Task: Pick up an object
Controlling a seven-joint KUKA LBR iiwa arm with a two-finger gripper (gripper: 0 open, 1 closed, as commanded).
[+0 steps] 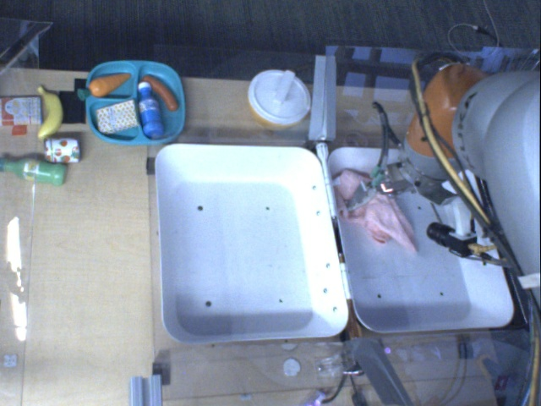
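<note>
My gripper (369, 189) sat low over the pink cloth (378, 214) in the right bin (439, 307), nothing lifted yet, though whether it was apart or clamped I could not tell.

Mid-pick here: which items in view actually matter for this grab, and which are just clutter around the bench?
In play:
- pink cloth in the right bin
- claw, down at the cloth's upper end

Just lying about:
- left bin
- teal divided plate of toy food
- white lidded cup
- banana, small can, green bottle
</note>
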